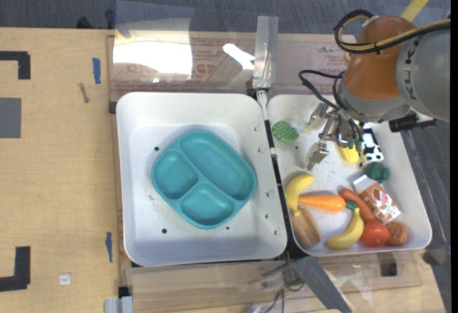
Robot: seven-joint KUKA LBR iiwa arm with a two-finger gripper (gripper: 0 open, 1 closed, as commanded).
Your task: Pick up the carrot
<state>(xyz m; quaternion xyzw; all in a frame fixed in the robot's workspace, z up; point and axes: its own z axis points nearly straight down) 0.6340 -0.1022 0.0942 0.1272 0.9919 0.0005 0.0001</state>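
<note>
Hovering over the right bin [415, 183], the gripper [325, 138] hangs with jaws apart, holding nothing. Carrot [322, 201] lies below it, between two bananas [296, 187], near the bin's left wall. Bare floor around gripper. No legible writing.

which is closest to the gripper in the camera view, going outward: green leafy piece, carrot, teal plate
1. green leafy piece, just to the view's left of the gripper, in the right bin's upper corner.
2. carrot, below the gripper in the view, lying among the toy food in the right bin.
3. teal plate, in the left bin, across the divider.
</note>
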